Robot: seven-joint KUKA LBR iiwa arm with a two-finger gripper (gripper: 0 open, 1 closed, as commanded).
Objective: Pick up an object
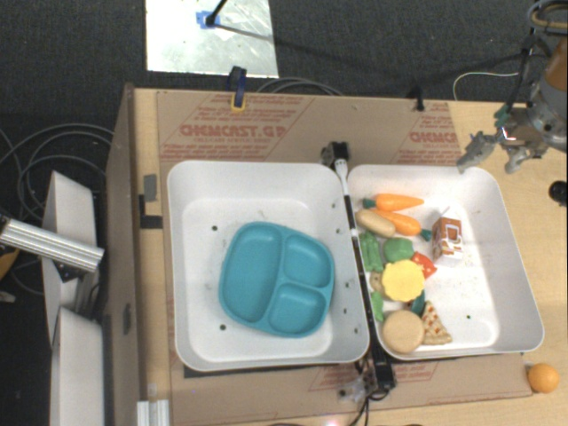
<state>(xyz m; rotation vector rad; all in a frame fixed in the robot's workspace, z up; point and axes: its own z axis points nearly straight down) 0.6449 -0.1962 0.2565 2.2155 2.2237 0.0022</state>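
Tool up at the far right, hanging over the table just past the far right corner of the right bin. Fingers spread wide, nothing between them: one tip pointing left near the bin's far rim, the other further right.

All candidates down-left of the tool, crowded along the left side of the right bin. Nearest by my reckoning: the carton, small and boxy, standing a little apart from the rest, nearer and left of the tool. Just left of it, two carrots, long axes running left-right, one behind the other. Further toward the near edge: green pieces, a yellow disc, a round cookie touching a pizza slice.

Left bin with a blue tray, well apart from the tool and across the divider.

Next move, likely: travel left and toward the near side, then descend. Carton the easiest target, with bare bin floor on its right; carrots would want the fingers turned across their length.
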